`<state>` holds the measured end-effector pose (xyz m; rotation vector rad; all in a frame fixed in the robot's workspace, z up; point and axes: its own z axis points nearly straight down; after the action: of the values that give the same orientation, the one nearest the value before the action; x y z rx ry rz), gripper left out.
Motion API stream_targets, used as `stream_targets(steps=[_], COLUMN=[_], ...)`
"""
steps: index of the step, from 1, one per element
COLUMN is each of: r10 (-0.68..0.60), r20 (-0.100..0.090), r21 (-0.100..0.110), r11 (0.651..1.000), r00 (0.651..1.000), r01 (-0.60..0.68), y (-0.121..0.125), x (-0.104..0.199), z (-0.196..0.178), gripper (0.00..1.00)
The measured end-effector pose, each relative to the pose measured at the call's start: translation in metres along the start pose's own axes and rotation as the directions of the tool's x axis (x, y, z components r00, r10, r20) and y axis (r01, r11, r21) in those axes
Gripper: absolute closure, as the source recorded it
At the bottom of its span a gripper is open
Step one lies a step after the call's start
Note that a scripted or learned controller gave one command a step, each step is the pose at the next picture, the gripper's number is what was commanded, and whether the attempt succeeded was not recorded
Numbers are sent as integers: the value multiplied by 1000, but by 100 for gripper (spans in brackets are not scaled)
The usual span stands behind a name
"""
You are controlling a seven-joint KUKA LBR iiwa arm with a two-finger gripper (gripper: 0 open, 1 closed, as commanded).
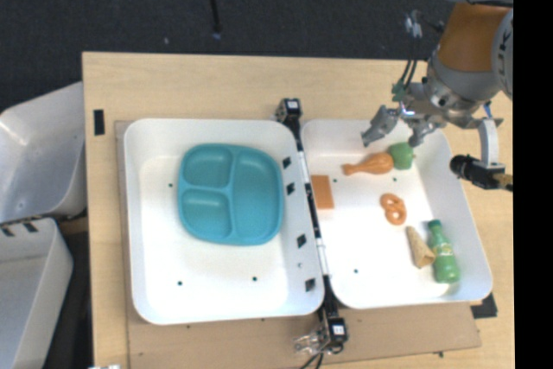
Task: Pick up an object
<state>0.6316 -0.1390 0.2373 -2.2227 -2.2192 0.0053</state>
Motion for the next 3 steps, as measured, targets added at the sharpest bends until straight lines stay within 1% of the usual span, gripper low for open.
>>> stream_targets(steps=[1,2,3], r10=[1,-4,-4], r20=[1,0,0], r21=[0,1,-8], r11=[1000,1000,1000], r00=[1000,1000,1000], r01=[-1,4,4], y=[4,11,13], x=[-11,-5,-6], z=[52,105,89], gripper=[0,0,100])
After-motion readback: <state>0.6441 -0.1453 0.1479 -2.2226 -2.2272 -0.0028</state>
